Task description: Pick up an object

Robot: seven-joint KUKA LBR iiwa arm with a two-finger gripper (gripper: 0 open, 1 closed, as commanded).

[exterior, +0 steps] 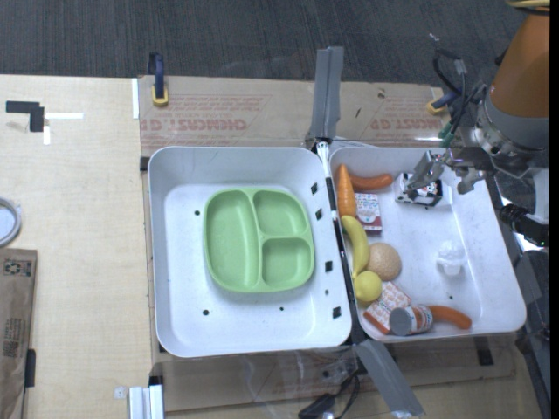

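In the right bin (489, 260), a can (400, 319) and a carrot (451, 318) lie nearest, then a lemon (368, 285), a banana (355, 241) and, farther, a second carrot (346, 191). At the far right, the tool (425, 182) hovers; whether it is spread, I cannot tell. The left bin (175, 260) holds a green tray (258, 238).

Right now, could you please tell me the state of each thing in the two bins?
green tray: flat, upright, alone in left bin
banana: lying along right bin's left wall
can: on its side
lemon: resting against banana
pincer: low over right bin's far end
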